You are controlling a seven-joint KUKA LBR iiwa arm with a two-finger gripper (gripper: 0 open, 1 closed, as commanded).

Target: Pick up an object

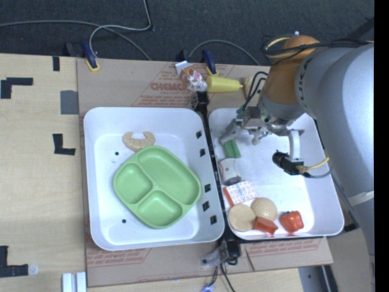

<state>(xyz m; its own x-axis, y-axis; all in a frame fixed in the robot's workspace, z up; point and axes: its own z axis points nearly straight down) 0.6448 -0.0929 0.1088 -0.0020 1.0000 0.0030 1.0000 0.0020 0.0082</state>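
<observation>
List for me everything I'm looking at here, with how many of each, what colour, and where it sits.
Bins: 2, white, side by side on the bench.
Divided plate: 1, light green, left bin.
Curved pastry-like piece: 1, tan, left bin above the plate.
Green block: 1, right bin, upper left.
Small can: 1, grey-brown, right bin's left side.
Packet: 1, red and white, right bin.
Round pieces: 2, beige, right bin front.
Red pieces: 2, right bin front.
Yellow item: 1, behind the bins.
Cables: several, grey, rear.
Arm: 1, grey with orange band, right.
Gripper: 1, over right bin.
</observation>
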